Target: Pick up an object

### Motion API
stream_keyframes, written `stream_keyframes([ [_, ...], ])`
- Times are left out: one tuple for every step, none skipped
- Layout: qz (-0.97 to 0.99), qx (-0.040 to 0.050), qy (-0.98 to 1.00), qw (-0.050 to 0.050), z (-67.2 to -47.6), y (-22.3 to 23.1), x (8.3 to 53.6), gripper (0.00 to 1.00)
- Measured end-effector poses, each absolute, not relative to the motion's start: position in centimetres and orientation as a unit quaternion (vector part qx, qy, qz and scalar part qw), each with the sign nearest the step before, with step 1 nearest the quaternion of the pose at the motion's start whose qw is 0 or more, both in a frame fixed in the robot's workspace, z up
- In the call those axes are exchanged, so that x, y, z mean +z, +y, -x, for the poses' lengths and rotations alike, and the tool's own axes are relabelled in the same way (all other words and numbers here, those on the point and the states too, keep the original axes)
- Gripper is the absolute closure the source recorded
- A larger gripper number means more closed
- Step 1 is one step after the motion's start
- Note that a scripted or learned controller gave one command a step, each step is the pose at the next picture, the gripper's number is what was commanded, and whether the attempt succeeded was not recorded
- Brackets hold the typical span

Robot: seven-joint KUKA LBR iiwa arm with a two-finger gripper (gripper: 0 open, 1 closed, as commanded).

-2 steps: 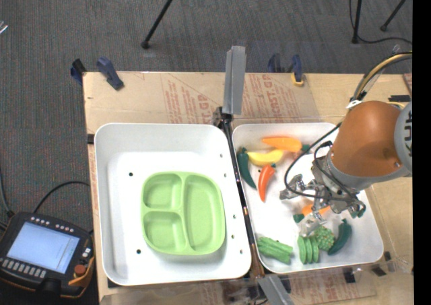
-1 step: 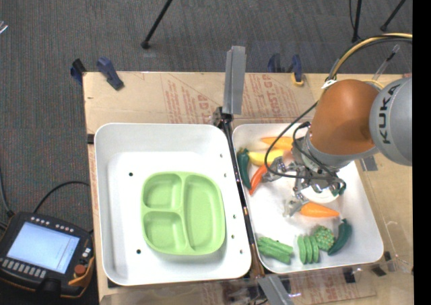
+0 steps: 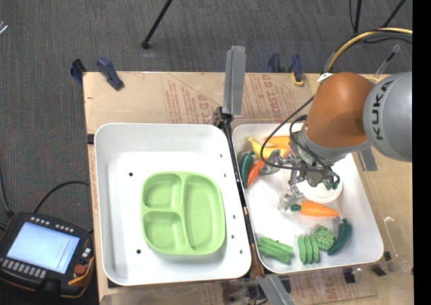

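Note:
The right bin (image 3: 369,219) holds several toy vegetables. My gripper (image 3: 295,193) hangs low over the middle of this bin, under the orange wrist band (image 3: 337,112). An orange carrot (image 3: 316,210) lies just right of and below the gripper tip, close to it. A white round piece (image 3: 328,193) sits right beside the gripper, partly hidden by the wrist. A yellow piece (image 3: 264,146), a red-orange pepper (image 3: 254,172) and a dark green piece (image 3: 246,162) lie at the bin's left wall. I see nothing lifted clear of the bin.
Along the right bin's front lie green pea pods (image 3: 275,248), green beans (image 3: 308,249), a bumpy green piece (image 3: 324,235) and a dark green vegetable (image 3: 342,235). The left bin (image 3: 114,162) holds a light green divided plate (image 3: 183,213). A pendant (image 3: 44,250) lies at the lower left.

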State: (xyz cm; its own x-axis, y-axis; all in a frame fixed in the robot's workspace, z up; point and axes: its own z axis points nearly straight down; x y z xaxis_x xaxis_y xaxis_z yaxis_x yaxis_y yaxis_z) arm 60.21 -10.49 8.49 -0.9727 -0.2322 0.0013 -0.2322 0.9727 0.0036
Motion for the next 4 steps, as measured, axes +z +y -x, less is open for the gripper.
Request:
stream_keyframes([
  [-0.193,-0.0022,-0.981,0.002,-53.9,-15.9,8.4,0.00],
  [-0.254,-0.0027,-0.967,0.001,-60.9,-10.0,8.4,0.00],
  [-0.260,-0.0019,-0.965,0.000,-60.3,-14.5,8.4,0.00],
  [-0.299,-0.0035,-0.954,0.003,-51.2,-18.3,8.3,0.00],
])
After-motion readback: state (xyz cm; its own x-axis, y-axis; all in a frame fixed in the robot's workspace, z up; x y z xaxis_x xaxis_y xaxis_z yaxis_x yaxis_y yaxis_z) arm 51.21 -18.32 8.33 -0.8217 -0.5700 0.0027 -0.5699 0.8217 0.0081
